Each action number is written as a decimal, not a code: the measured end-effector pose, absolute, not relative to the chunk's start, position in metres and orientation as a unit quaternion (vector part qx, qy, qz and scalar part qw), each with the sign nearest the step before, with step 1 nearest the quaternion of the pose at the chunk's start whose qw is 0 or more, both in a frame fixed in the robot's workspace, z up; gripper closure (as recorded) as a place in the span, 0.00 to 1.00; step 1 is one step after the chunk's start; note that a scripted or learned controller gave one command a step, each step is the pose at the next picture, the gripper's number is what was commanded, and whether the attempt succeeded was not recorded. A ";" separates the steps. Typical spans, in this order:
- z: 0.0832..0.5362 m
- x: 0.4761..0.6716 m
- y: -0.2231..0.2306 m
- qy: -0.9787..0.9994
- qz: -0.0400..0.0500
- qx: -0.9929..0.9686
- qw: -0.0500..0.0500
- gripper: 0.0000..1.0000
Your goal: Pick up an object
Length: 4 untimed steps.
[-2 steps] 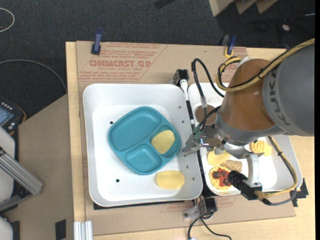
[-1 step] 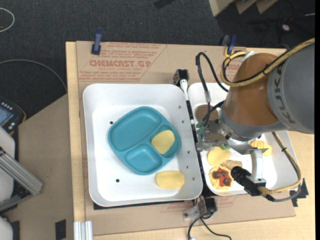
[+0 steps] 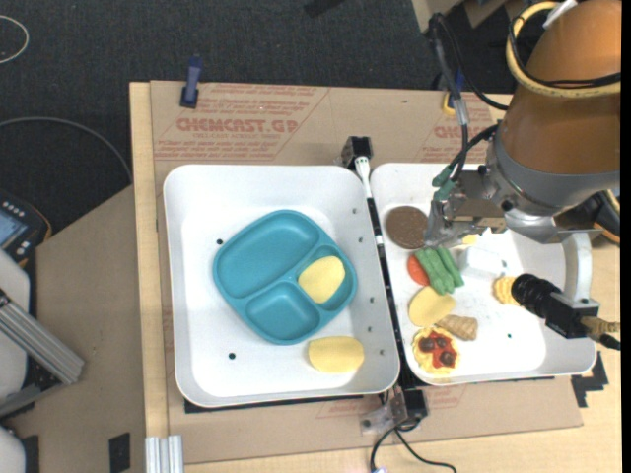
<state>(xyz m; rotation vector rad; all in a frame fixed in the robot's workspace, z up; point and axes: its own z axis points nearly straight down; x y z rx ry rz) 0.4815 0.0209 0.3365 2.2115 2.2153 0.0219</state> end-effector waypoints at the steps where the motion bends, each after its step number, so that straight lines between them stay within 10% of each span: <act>1: 0.369 0.480 0.088 0.710 0.003 0.704 0.001 1.00; 4: 0.434 0.480 0.130 0.708 0.003 0.706 0.002 1.00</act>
